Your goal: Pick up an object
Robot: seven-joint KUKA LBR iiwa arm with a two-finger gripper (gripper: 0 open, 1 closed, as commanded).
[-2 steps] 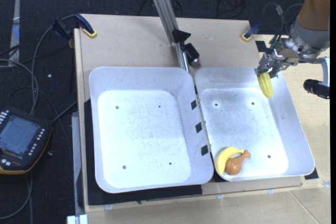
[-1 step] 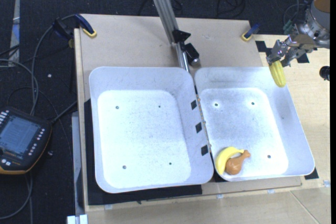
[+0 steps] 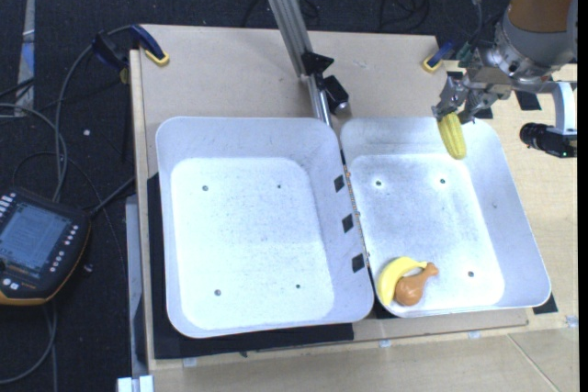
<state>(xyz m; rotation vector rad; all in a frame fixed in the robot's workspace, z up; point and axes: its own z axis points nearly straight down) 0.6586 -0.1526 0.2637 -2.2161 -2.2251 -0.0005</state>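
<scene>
The fingers [image 3: 457, 108] are closed on the top of a yellow corn cob [image 3: 452, 137], which hangs below them, tilted a little, over the far edge of the right bin [image 3: 514, 225]. The gripper [image 3: 457, 112] itself is dark and small, so the fingertips are hard to make out where they meet the cob. Above it the grey wrist and orange band of the arm [image 3: 542, 5] run off the top right corner, cut by the frame. In the near left corner of the right bin lie a banana [image 3: 395, 274] and a brown drumstick [image 3: 412, 286], touching, the drumstick partly over the banana. The left bin [image 3: 248, 225] sits beside it. A slanted metal pole [image 3: 289, 14] crosses the bench's [image 3: 230, 78] far side and ends between the bins. A pendant [image 3: 32, 243] lies on the floor at left.
</scene>
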